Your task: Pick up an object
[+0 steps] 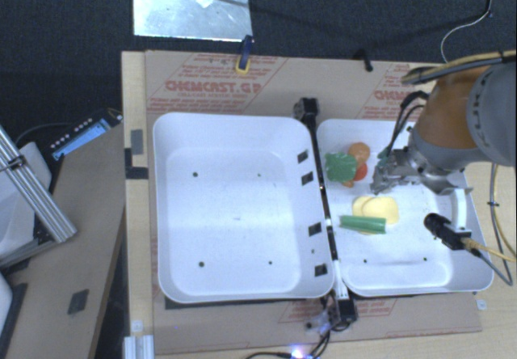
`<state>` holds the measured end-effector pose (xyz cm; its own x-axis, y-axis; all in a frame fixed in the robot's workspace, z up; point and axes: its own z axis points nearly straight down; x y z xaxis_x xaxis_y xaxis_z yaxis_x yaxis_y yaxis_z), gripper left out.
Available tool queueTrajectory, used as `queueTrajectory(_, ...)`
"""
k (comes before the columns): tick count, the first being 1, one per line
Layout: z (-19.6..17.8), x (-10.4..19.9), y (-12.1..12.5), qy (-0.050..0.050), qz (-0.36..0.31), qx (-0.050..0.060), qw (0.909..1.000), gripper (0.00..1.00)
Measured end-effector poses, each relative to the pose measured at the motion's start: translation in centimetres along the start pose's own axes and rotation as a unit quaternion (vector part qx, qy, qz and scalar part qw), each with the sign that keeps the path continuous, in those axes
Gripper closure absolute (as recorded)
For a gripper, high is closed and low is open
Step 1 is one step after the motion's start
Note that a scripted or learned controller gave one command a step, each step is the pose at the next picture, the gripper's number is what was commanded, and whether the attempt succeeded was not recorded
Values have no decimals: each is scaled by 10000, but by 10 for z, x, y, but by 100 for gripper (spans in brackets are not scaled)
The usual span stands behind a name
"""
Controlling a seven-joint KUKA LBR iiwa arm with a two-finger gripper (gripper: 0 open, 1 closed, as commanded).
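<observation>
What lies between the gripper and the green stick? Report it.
In the camera view, a yellow piece lies between the gripper and the green stick, touching the stick.

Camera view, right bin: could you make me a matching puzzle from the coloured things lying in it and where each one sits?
Things:
1 orange piece
2 green stick
3 yellow piece
4 green lump

Places:
A along the yellow piece's near edge
B farthest back in the right bin
C just left of the orange piece
D between the gripper and the green stick

Pairs: 1-B; 2-A; 3-D; 4-C
</observation>
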<state>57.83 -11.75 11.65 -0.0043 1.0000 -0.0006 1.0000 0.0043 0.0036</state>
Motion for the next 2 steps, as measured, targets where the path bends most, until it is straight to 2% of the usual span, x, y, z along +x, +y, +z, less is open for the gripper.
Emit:
queueTrajectory(1, 4, 9, -79, 14, 26, 47, 10000, 100)
queueTrajectory(2, 26, 34, -25, -6, -10, -44, 10000, 100)
